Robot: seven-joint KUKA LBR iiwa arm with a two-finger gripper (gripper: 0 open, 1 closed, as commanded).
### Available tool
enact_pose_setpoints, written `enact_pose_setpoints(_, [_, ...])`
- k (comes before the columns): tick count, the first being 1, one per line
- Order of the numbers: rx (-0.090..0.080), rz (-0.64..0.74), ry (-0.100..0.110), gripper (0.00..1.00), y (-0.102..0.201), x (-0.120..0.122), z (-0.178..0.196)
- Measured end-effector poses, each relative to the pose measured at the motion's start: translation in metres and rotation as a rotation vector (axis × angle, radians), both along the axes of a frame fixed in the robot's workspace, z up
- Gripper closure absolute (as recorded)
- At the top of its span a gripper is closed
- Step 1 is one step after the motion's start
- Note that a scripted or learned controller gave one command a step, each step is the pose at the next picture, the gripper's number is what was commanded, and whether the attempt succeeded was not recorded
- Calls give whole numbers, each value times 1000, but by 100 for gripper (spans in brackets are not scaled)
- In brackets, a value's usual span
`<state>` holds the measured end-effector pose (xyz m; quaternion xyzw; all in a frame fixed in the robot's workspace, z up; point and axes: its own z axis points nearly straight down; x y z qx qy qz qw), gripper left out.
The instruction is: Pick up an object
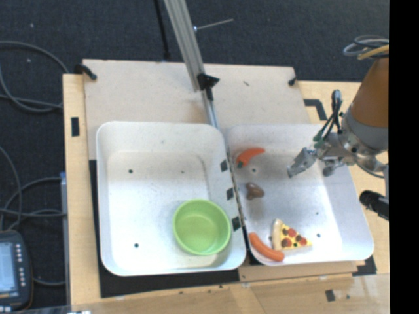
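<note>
The grey two-finger gripper [313, 163] hangs open and empty over the right white bin [350, 231]. Risk: closing on air, since the small brown lump [254, 190] (nearest target) sits well apart.

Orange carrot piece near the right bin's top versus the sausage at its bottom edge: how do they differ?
The orange carrot piece lies near the divider at the right bin's upper left; the sausage lies at the lower left beside the pizza slice. The sausage looks longer and redder. Both are slim, curved and lying flat.
</note>
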<state>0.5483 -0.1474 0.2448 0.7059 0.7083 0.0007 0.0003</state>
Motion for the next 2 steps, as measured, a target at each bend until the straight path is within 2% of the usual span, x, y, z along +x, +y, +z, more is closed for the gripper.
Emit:
enact_pose_setpoints(1, [0,-1,0,0,0,0,0])
enact_pose_setpoints(2, [-2,-4,7,0,-5,-5,-62])
